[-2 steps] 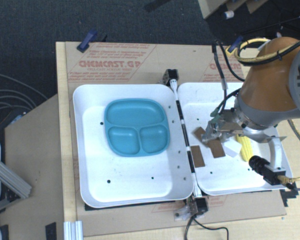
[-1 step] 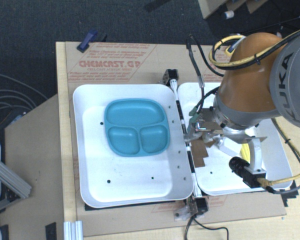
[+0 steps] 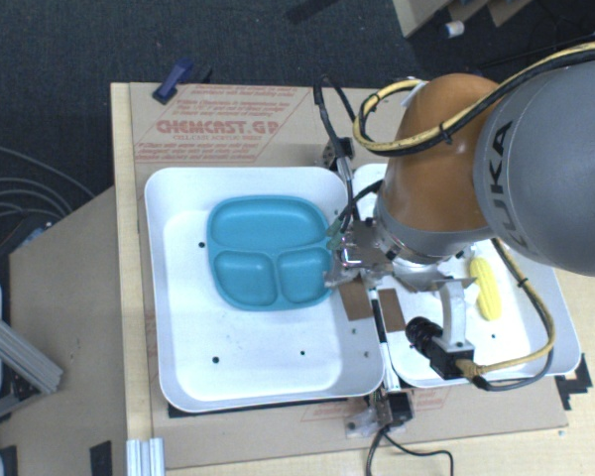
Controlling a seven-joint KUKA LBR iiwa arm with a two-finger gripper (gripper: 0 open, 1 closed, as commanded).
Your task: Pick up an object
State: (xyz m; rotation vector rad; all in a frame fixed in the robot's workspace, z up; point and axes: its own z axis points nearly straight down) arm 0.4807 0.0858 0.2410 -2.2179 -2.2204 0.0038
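A smooth, glossy blue plastic tray (image 3: 268, 252) with three molded compartments, one wide at the top and two smaller below, lies flat in the left white bin (image 3: 178, 345). The bin is shallow, with rounded corners and a few small dark dots on its floor. The tray sits toward the bin's upper right, its right edge close to the bin wall. The end effector (image 3: 345, 258), a cluster of metal parts at the end of a bulky grey arm (image 3: 535, 167) with a shiny orange band, hangs right at that edge of the tray; whether it is open or closed I cannot tell. Black and yellow cables (image 3: 506, 360) loop around the arm. In the right white bin (image 3: 560, 335), mostly covered by the arm, lies a yellow, ridged, elongated object (image 3: 488, 288). Both bins rest on a pale brown surface (image 3: 134, 266) with a sheet of cardboard printed in red letters. Beyond it, dark carpet (image 3: 59, 48) covers the floor, with grey cables at the left
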